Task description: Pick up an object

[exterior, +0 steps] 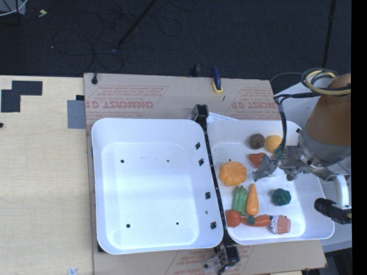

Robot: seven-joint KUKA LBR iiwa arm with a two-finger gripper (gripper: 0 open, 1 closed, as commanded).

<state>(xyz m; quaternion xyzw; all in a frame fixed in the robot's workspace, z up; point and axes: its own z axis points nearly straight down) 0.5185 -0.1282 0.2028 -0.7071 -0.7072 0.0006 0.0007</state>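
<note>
Red toy [257,158] half hidden under pincer [269,166].

Two white bins [150,185] showing small black dots on the left floor. Black clips [207,176] running down the seam between them. Right bin [312,228] holding an orange pumpkin [232,173], a green pepper [239,199], an orange carrot [252,199], a red tomato [232,217], a brown ball [256,141], a yellow-orange fruit [273,142], a red piece [256,158], a dark green clump [281,197]. Tan cardboard [143,99] carrying red printed lettering. Pale wood surface [40,182] bearing black and grey patches. Arm [330,119] reading orange over grey; gripper [269,166] showing dull grey metal. Blue and yellow clamp [217,80] sitting on the cardboard edge. Background showing dark navy.
</note>
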